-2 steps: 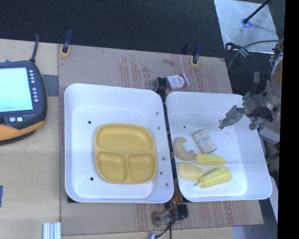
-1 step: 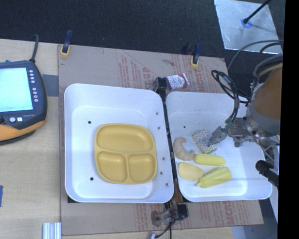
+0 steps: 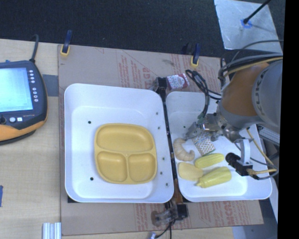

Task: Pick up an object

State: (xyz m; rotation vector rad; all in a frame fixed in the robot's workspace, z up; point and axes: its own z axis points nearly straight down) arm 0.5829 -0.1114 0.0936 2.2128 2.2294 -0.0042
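Camera view: my gripper (image 3: 204, 127) low in the right bin (image 3: 189, 104), jaw state I cannot tell; at its six o'clock a patterned packet (image 3: 204, 143), two corn cobs (image 3: 210, 160), shrimp (image 3: 181, 149) at seven; left bin (image 3: 75, 138) holds a yellow divided plate (image 3: 125, 153).

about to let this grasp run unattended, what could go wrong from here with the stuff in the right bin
1. The two yellow corn cobs, the pale yellow slice and the curved beige piece lie packed close together in the right white bin, so a grasp may nudge neighbours or catch two at once.
2. The gripper sits low over the small speckled white block, with loose black cables beside it that might snag.
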